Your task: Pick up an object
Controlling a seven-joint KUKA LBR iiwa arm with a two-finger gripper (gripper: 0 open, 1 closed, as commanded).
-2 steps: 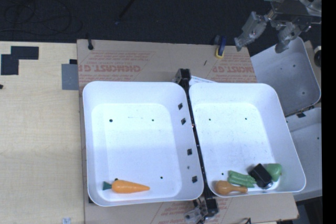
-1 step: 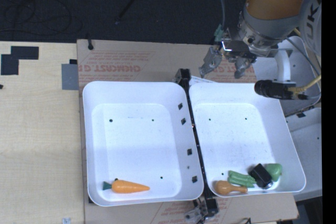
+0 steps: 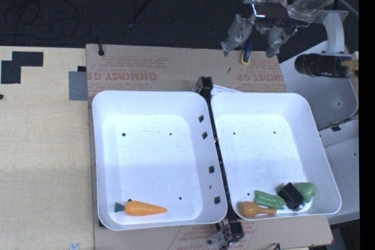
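Note:
My gripper [image 3: 255,47] hangs high above the far edge of the right bin [image 3: 310,126], with its two fingers [image 3: 235,38] spread apart and open. A thin blue and yellow thing [image 3: 246,51] shows in the gap between them; I cannot tell whether it touches either finger. An orange carrot [image 3: 143,208] lies in the near left corner of the left bin [image 3: 102,126]. In the right bin's near right corner sit a green pod [image 3: 269,199], a black block [image 3: 291,196], a green lump [image 3: 306,189] and a tan pear-shaped piece [image 3: 256,209], all bunched together.
The two bins meet at a black clip strip [image 3: 210,143] down the middle. They rest on a cardboard sheet [image 3: 152,70] on the bench. A white and black fixture [image 3: 325,64] stands to the right of the gripper.

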